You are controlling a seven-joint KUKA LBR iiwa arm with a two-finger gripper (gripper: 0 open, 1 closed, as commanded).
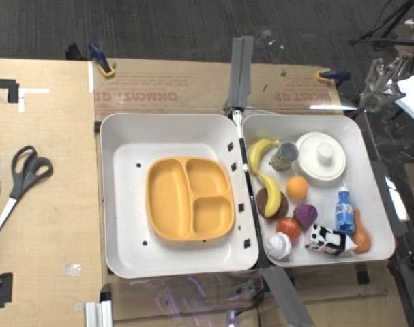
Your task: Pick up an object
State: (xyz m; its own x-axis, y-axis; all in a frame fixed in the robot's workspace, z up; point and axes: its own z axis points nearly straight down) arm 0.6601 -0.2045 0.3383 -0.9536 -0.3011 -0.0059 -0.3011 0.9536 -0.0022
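The table [43, 251] carried two white bins. A yellow plate [191, 198] lay in the left bin [118, 182]; banana [260, 157], orange [297, 187] and other objects sat untouched in the right bin [367, 176], so picking had not begun

Beyond the far right corner of the tabletop [43, 251], a pale grey metal fitting [386, 80] of thin, glinting struts is catching the light beneath looping black cables [391, 19], too blurred to be showing whether it belongs to the arm.
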